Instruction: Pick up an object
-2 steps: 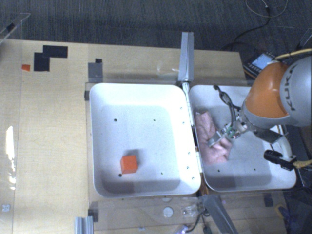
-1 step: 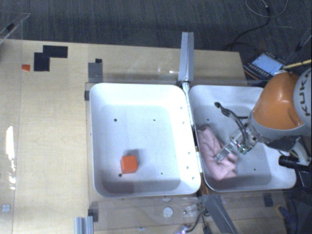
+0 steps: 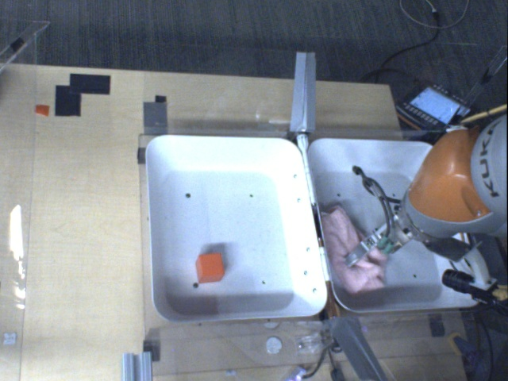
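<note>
Item: pink cloth (image 3: 347, 240), right bin (image 3: 413, 298), lying directly under and left of gripper (image 3: 367, 252); finger state cannot be told

— What rests on the pale wooden surface (image 3: 79, 236)?
— Two shallow white bins, touching: the left bin (image 3: 230, 157) and the right bin (image 3: 381, 153).
— Anything else?
— Black blocks (image 3: 78, 92) and a small orange piece (image 3: 42, 110) near the far-left corner.
</note>
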You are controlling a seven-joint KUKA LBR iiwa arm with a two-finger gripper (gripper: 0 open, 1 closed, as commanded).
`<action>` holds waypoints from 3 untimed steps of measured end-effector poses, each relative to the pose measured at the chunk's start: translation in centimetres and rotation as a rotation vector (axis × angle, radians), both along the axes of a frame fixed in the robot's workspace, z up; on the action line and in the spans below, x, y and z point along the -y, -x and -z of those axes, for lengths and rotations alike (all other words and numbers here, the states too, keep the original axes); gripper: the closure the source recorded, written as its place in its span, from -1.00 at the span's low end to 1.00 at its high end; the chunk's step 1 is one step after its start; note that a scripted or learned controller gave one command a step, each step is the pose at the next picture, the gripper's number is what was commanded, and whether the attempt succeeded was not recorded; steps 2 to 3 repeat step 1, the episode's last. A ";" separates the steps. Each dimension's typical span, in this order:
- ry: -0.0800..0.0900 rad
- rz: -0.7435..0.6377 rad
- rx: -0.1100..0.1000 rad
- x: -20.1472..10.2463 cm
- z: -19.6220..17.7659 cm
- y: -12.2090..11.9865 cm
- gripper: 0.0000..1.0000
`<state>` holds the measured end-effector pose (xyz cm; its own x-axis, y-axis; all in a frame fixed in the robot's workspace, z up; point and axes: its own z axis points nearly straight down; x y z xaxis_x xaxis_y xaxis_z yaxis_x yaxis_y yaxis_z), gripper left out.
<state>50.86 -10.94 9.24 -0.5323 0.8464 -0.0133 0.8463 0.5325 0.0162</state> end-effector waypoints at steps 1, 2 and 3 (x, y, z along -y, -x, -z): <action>-0.002 -0.002 0.010 -0.2 -1.2 -0.5 1.00; -0.002 -0.002 0.010 -0.2 -1.2 -0.5 1.00; -0.002 -0.002 0.010 -0.2 -1.2 -0.5 1.00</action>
